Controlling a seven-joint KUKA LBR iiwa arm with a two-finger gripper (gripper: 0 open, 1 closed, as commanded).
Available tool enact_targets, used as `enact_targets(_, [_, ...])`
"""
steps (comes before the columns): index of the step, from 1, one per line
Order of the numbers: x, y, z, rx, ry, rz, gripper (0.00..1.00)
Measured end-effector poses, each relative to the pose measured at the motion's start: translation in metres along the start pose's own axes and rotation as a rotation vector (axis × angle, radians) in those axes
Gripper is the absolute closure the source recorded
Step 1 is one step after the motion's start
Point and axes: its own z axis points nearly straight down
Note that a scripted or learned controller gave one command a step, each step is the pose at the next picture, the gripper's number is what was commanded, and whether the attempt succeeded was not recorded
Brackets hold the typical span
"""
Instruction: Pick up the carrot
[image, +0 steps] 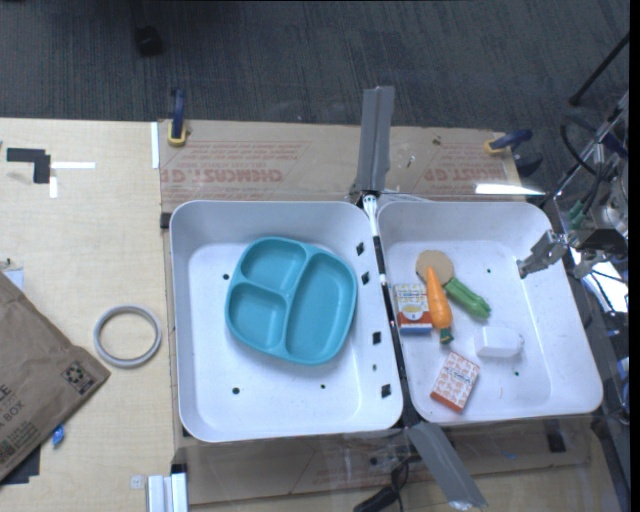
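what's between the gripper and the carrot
In the camera view, the green piece lies between the gripper and the carrot, close beside the carrot; the remaining stretch is bare white bin floor.

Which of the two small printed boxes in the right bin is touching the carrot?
The upper box, lying against the carrot on its left. The other box lies apart, nearer the bin's front wall.
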Motion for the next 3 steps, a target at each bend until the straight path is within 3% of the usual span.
enact_targets(1, [0.036, 0.031, 0.116, 0.001, 0.001, 0.078, 0.0])
enact_targets(2, [0.076, 0.045, 0.166, -0.005, -0.002, 0.132, 0.0])
enact_targets(3, [0.076, 0.046, 0.158, -0.002, -0.001, 0.133, 1.0])
